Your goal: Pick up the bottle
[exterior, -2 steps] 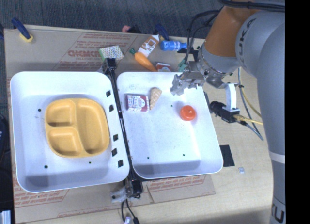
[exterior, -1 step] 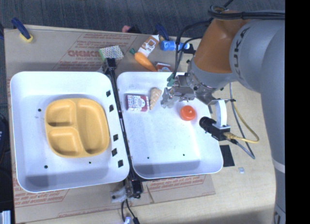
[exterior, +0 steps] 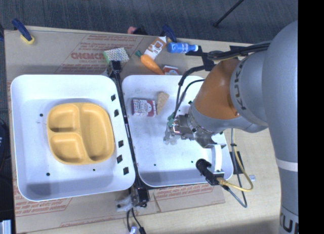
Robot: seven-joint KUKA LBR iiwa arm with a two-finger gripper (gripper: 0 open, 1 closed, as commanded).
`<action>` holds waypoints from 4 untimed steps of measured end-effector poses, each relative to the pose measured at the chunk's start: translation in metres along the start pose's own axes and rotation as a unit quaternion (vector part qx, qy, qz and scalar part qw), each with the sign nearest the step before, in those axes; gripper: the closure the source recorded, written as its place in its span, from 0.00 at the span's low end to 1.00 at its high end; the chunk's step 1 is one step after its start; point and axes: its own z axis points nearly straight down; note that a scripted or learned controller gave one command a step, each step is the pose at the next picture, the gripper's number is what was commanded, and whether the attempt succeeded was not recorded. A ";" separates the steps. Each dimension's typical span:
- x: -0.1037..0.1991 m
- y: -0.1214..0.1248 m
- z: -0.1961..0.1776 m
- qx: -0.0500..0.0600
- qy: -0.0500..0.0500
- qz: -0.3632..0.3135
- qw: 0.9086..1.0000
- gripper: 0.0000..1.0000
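Tool [exterior: 172, 130] hovers over right bin [exterior: 152, 175], well apart from the bottle [exterior: 181, 48].

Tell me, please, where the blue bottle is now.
The blue bottle lies on the cardboard past the right bin's far edge, beside an orange-and-white tube.

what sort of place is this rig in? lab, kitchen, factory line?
Probably a robotics lab test bench: a grey KUKA arm reaches over two white bins set on cardboard, with loose props such as a yellow divided tray, and office-style carpet beyond.
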 end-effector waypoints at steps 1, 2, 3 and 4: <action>0.015 -0.030 -0.012 0.000 0.001 0.069 0.998 1.00; -0.009 -0.027 -0.117 -0.002 0.000 0.107 0.994 1.00; 0.000 -0.028 -0.032 0.000 0.001 0.171 0.985 1.00; 0.017 -0.031 -0.013 0.001 0.001 0.150 0.989 1.00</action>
